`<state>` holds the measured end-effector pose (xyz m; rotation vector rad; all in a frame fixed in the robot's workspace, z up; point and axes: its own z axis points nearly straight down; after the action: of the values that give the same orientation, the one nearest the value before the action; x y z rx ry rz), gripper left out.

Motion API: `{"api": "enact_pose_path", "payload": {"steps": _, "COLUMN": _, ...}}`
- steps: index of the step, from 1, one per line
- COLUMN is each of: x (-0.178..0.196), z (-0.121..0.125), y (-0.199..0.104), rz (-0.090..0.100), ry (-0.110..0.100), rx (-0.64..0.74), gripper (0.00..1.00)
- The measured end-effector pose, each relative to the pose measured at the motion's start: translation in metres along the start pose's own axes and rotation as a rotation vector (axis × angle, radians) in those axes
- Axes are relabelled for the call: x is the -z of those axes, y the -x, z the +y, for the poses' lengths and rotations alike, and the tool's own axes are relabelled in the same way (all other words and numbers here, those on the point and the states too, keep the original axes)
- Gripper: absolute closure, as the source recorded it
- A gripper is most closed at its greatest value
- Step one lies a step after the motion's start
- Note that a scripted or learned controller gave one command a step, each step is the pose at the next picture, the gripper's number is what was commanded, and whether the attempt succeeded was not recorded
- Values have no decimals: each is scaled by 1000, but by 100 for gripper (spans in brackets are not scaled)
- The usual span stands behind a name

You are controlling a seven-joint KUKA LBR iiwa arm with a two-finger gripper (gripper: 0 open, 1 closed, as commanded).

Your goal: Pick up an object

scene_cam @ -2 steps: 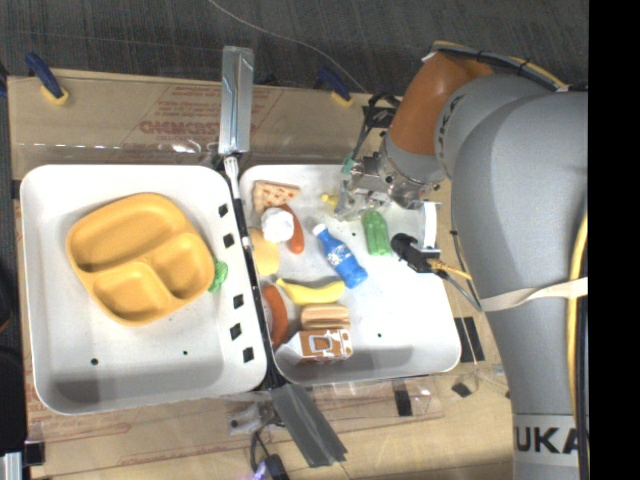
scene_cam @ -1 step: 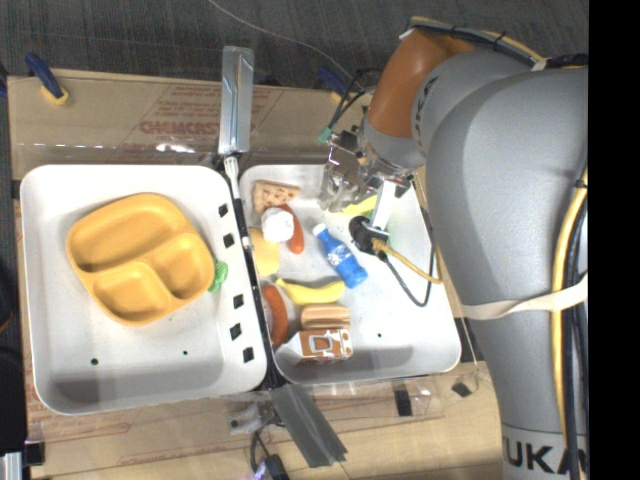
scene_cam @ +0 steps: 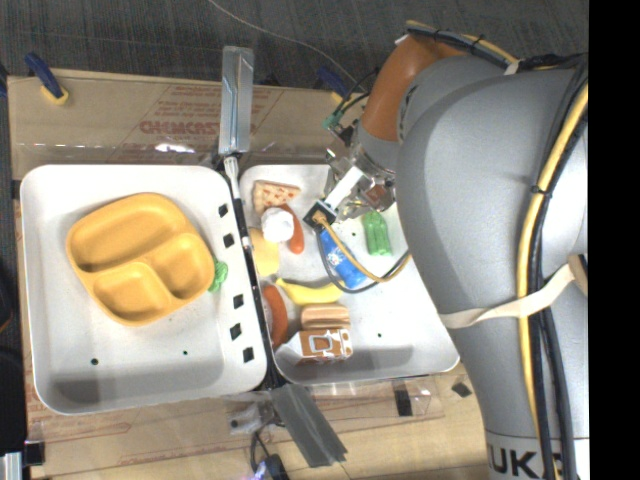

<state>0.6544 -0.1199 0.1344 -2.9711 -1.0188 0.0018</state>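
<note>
The left bin (scene_cam: 60, 368) holds a yellow divided plate (scene_cam: 140, 256). In the right bin (scene_cam: 425, 343) lie a pizza slice (scene_cam: 274, 194), a banana (scene_cam: 310, 291), a sandwich (scene_cam: 325, 330) and a blue packet (scene_cam: 344, 265); the gripper (scene_cam: 335, 203) hovers just above these, its grip impossible to tell

yellow tray (scene_cam: 140, 258): glossy plastic | bins (scene_cam: 60, 368): smooth white plastic | bench (scene_cam: 120, 103): matt cardboard

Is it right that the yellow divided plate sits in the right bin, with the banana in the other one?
No. The camera view shows the yellow plate in the left bin. The banana lies in the other one, the right bin, as you said.
</note>
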Motion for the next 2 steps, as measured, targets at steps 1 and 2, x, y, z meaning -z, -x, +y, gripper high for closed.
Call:
{"api": "enact_pose_path", "payload": {"steps": 1, "x": -26, "z": -29, "y": 14, "rz": 30, "ry": 15, "rx": -448, "gripper": 100}}
{"api": "enact_pose_path", "payload": {"steps": 2, "x": 59, "z": -92, "y": 35, "rz": 3, "ry": -1, "rx": -278, "gripper": 100}}
